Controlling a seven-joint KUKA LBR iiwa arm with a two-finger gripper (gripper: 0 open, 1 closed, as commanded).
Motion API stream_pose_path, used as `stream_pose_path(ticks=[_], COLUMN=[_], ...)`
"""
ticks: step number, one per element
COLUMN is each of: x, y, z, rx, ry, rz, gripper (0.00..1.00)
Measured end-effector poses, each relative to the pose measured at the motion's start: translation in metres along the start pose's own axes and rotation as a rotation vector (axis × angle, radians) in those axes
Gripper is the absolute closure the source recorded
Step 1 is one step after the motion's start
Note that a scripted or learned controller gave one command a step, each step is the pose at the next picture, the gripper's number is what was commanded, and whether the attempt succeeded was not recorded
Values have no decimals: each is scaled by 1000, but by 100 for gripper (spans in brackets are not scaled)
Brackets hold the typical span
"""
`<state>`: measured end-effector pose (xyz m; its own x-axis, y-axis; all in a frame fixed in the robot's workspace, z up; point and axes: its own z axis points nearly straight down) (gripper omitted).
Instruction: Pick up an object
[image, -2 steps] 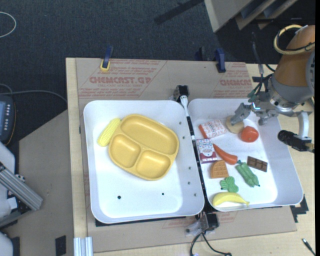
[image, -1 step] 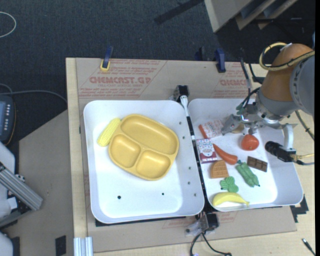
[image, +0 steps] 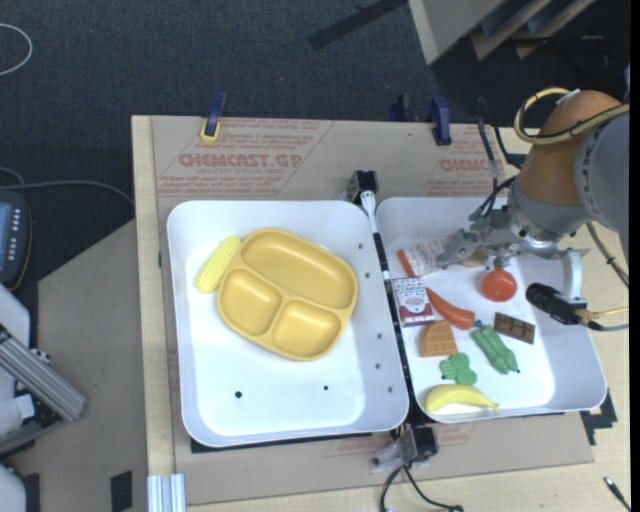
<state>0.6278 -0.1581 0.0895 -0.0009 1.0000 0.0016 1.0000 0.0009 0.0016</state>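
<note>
Two shallow white bins sit side by side on the tabletop (image: 300, 150). The left bin (image: 200, 400) holds a yellow divided plate (image: 288, 292) with three compartments, lying toward the bin's far half, and a yellow corn cob (image: 217, 263) touching the plate's left edge. The near half of this bin is bare white floor.

The right bin (image: 570, 375) carries the small things: a red-and-white packet (image: 410, 300) against the left wall, a flat packet (image: 425, 255) farther back, a red chili (image: 450, 311), a tomato (image: 499, 285), a brown chocolate bar (image: 514, 327), a tan bread slice (image: 438, 339), a green pod (image: 495, 350), a broccoli floret (image: 459, 368) and a banana (image: 460, 400) near the front rim. These lie close together, several touching, in the bin's left and middle parts; its right side near the rim is open.

The hand (image: 470, 246) hangs over the far part of the right bin, just beside the flat packet and behind the tomato. Whether it is clenched or released cannot be told, and nothing shows between its fingers.
</note>
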Motion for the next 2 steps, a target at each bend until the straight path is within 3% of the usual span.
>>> stream_pose_path(ticks=[1, 2], x=[1, -7], y=[3, 7], z=[-13, -60], rx=[-10, -3], ry=[1, -4], rz=[0, 1], gripper=[100, 100])
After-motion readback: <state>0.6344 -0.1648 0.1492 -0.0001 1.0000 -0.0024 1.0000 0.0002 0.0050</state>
